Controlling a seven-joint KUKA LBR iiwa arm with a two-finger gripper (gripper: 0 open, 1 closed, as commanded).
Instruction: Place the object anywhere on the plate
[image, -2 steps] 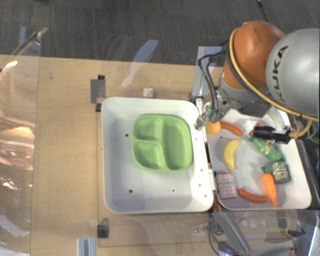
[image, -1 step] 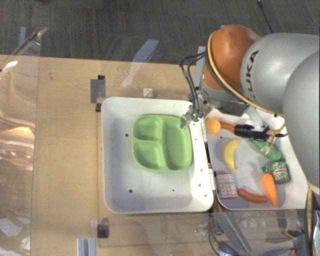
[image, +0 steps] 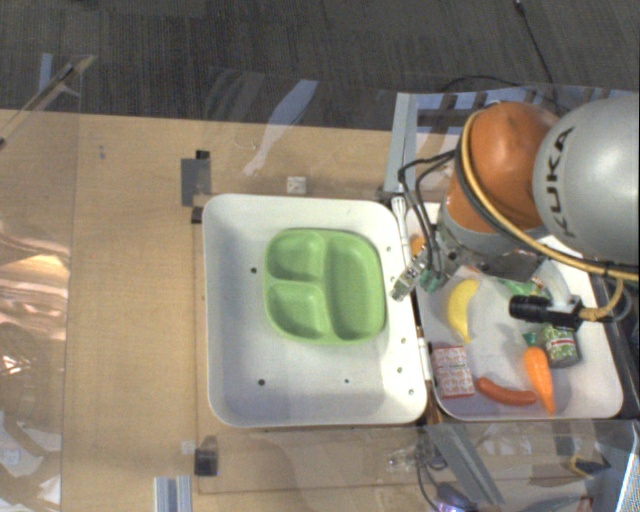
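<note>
A green plate (image: 325, 285) with three compartments lies in the left white bin (image: 240, 380), and nothing lies on it. My gripper (image: 408, 278) hangs over the rim between the two bins, just right of the plate's right edge. I see nothing held in it. A yellow banana (image: 460, 308) lies in the right bin (image: 590, 405), close to the right of the gripper. The grey arm with its orange band (image: 500, 160) covers the top of that bin.
Also in the right bin are an orange carrot (image: 540, 378), a red sausage (image: 505, 393), a small red packet (image: 453, 370) and a small green-labelled can (image: 562, 345). Bare bin floor surrounds the plate.
</note>
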